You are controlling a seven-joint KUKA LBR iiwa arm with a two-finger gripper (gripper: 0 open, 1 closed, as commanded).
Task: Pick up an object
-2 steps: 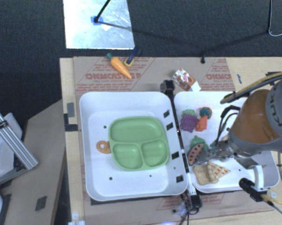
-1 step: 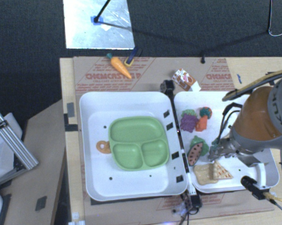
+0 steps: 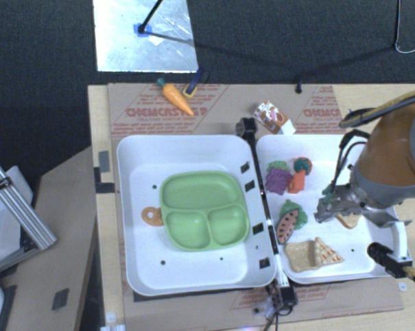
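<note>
Tan toast-like toy piece [image 3: 347, 221]: lying in the right white bin [image 3: 330, 144], just under my gripper [image 3: 331, 208], so I am hovering here for a pick.
Jaws: I cannot tell how they are standing.
Green divided plastic plate [image 3: 200, 210]: sitting in the left bin, well apart.

A robotics lab: a cardboard-topped bench [image 3: 157, 105] with two white bins [image 3: 137, 199] of toy food [image 3: 288, 178].

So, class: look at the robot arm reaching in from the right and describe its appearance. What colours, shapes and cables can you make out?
The arm is a thick rounded body, grey with a broad orange band above the wrist. Black cables loop along its upper side. It ends in a small dark grey metallic gripper, blocky and angular against the smooth arm.
</note>
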